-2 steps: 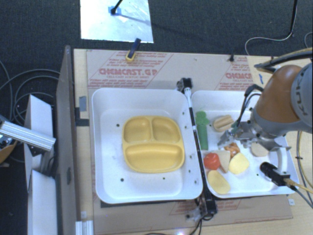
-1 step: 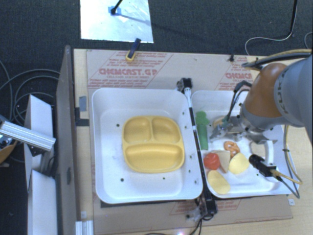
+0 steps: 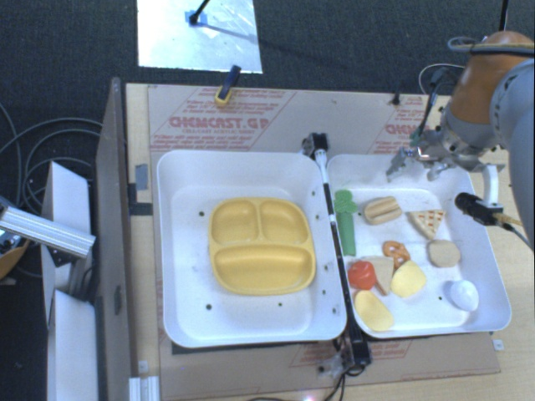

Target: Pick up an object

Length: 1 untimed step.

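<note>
The right bin [image 3: 493, 307] holds several toy foods. Among them are a green stick [image 3: 344, 221], a hot dog bun [image 3: 383, 210], a pizza slice [image 3: 427, 221], a pretzel [image 3: 395, 250] and a tan round piece [image 3: 444, 254]. Nearer the front lie a red tomato [image 3: 361, 274], two yellow pieces [image 3: 408, 280] and a white egg [image 3: 461, 292]. My gripper [image 3: 422, 159] hangs over the bin's far right corner, above and behind the pizza slice, touching none of the foods.
The left bin [image 3: 180, 215] holds a yellow divided plate [image 3: 262, 245]. A black part of the arm [image 3: 476, 210] juts over the right bin's right rim. A clamp [image 3: 317, 146] sits where the bins meet at the back. Cables lie at the far left.
</note>
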Motion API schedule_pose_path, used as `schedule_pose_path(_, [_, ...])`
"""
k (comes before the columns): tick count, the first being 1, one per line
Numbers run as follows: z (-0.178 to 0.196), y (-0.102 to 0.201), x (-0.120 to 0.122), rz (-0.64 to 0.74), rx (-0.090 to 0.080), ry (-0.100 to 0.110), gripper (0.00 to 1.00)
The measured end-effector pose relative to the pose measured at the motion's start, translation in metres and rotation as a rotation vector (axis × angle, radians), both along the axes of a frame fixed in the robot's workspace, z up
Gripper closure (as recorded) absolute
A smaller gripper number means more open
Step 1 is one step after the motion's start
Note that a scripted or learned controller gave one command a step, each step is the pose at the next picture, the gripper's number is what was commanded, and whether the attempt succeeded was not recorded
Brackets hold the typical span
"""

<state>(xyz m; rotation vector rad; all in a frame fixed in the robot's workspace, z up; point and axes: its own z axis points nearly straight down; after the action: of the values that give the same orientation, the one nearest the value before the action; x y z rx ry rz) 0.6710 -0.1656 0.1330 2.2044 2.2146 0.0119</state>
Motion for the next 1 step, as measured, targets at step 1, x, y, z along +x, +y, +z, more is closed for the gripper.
schedule_pose_path(1, [-0.0486,0.0632,-0.0328,0.002,0.006,0.014,0.00])
